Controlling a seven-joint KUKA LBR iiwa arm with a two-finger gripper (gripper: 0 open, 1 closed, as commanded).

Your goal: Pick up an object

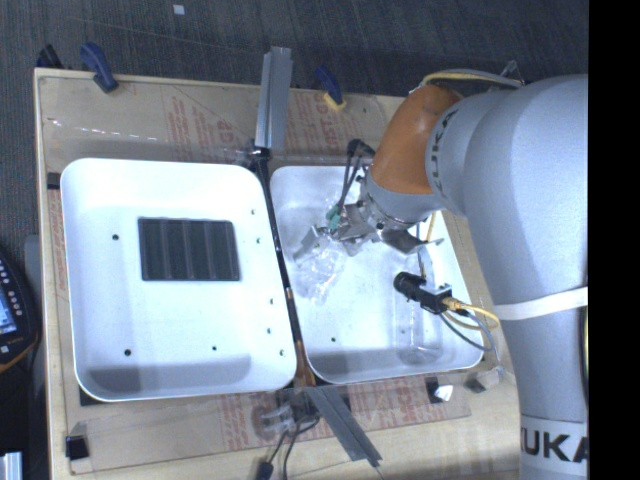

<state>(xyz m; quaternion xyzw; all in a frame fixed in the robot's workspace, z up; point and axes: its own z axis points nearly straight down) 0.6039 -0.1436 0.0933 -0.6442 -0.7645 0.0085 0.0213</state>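
**Arm low in right bin, gripper at clear crumpled plastic**

Camera view, fixed overhead at a slant. Two shallow white bins side by side on the bench. Left bin carries a dark ribbed rectangular block lying flat near its centre, well apart from the arm.

Right bin: the grey arm, with its orange band, reaches in from the right and is bent down over the bin's upper half. The gripper sits low in the bin, close to the divider side. Just beside and below its tip lies a crumpled clear plastic piece, pale and hard to separate from the white floor; whether it touches the gripper I cannot tell. State of the pincer: cannot tell, the tip is small and tangled with cables and glare.

A clear, glass-like object lies nearer the bin's right front corner, outline faint. A black cylindrical fitting with yellow wire hangs off the arm above it.

Blue clamps hold the bench board at its far edge
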